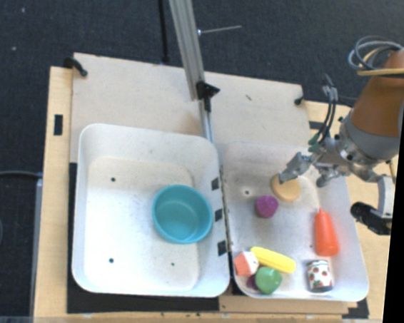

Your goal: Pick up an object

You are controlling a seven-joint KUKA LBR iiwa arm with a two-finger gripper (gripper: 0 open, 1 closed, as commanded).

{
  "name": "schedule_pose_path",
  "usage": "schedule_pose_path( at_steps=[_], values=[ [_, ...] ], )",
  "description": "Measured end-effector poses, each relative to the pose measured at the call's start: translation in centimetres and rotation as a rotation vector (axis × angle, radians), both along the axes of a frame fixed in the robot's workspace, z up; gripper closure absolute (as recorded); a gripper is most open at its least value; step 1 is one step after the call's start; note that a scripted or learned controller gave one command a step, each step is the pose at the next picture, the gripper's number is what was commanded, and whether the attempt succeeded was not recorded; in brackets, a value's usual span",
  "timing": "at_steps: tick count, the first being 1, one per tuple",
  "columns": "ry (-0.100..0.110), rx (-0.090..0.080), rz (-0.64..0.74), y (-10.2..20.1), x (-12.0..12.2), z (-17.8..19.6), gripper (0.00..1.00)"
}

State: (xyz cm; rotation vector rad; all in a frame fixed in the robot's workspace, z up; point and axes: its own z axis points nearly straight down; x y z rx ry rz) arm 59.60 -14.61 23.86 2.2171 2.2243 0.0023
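Reaching in from the right, the grey arm with its orange band [381, 97] hangs over the upper part of the right bin [248, 170]. Its gripper [307, 175] sits low over the bin floor, and the two fingers stand apart: one finger [292, 168] comes down at the upper edge of a tan round disc [287, 190], the other [329, 176] lies off to the right of it. Nothing sits between them, though whether the left finger touches the disc cannot be told.

Just below and left of the disc lies a small purple object [266, 205]. An orange carrot-shaped piece [326, 233] lies lengthwise near the right wall. Along the near edge of the same bin, a yellow banana-like piece [273, 259] rests above a green rounded object [268, 279], with a red and white piece [246, 263] just to their left, and a small white cup with red marks [319, 275] stands in the near right corner.

The left bin [113, 184] holds a teal bowl [181, 214], upright, near the wall it shares with its neighbour. A metal rail [188, 37] slants down from the top towards the gap between the bins.
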Motion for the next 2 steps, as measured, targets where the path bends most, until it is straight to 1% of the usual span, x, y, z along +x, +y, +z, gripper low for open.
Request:
schedule_pose_path(
  at_steps=[1, 2],
  values=[
    [0.0, 0.0, 0.0, 0.0, 0.0, 0.0, 0.0],
    [0.005, -0.003, -0.004, -0.8, 0.6, -4.9, 0.0]
  ],
)
